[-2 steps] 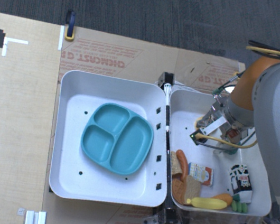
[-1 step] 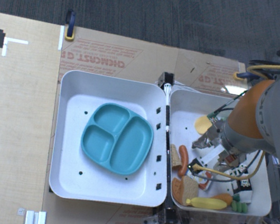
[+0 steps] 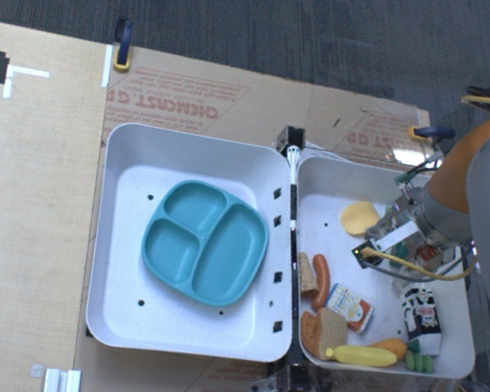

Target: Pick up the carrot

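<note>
Approaching the carrot (image 3: 390,347): the arm (image 3: 460,177) hangs over the far part of the right bin (image 3: 343,172), with the carrot not yet lifted
The state of the jaws cannot be told. The carrot lies at the bin's near edge, touching a banana (image 3: 365,355), with a bread slice (image 3: 329,332), sausage (image 3: 321,274) and milk carton (image 3: 419,310) nearby. The next move likely calls for a shift towards it, then a descent. The left bin (image 3: 119,243) holds a teal divided plate (image 3: 206,243)
</note>
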